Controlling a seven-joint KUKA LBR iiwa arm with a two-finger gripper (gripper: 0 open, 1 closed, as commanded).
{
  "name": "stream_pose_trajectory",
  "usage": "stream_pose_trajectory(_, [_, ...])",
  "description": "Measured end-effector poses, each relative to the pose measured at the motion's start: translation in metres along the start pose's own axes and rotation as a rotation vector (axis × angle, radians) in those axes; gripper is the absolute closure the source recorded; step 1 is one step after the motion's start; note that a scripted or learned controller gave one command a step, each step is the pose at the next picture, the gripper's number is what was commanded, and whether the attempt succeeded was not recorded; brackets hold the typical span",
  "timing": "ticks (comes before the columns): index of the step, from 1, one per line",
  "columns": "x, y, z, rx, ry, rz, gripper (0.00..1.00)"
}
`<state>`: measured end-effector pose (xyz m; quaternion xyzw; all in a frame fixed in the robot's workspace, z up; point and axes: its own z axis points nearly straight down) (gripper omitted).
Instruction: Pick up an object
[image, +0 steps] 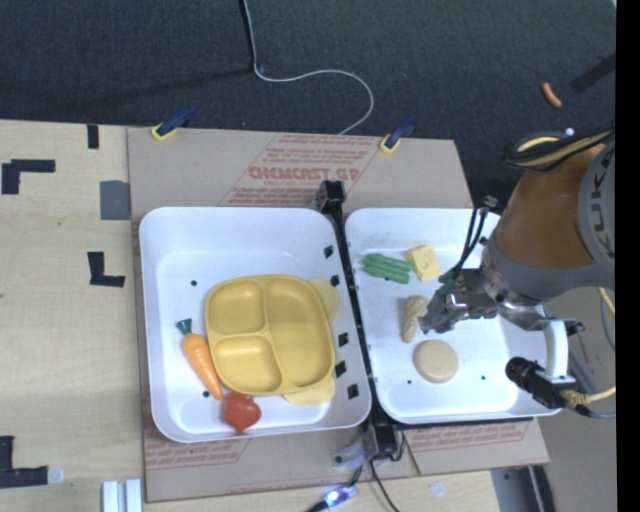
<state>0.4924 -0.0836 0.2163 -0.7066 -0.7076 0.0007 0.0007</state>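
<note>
In the right bin (470, 400) lie a green pod-like vegetable (386, 266), a yellow cheese wedge (424, 262), a tan bread-like piece (412, 317) and a round beige cookie (436, 360). My gripper (437, 314) hangs low over this bin, just right of the tan piece and above the cookie. The left bin (165, 300) holds a yellow divided plate (268, 333), an orange carrot (201, 362) and a red tomato-like piece (240, 411).
A black divider (345, 290) runs between the bins. The arm's grey and orange body (550, 230) covers the right bin's right side. A white cable (320, 75) lies on the dark floor behind the bench.
</note>
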Motion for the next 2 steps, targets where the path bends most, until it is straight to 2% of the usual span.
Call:
stream_pose_trajectory(1, [0.006,0.01,0.0,0.0,0.0,-0.001,1.0])
stream_pose_trajectory(2, [0.0,-0.001,0.0,0.002,0.0,0.001,1.0])
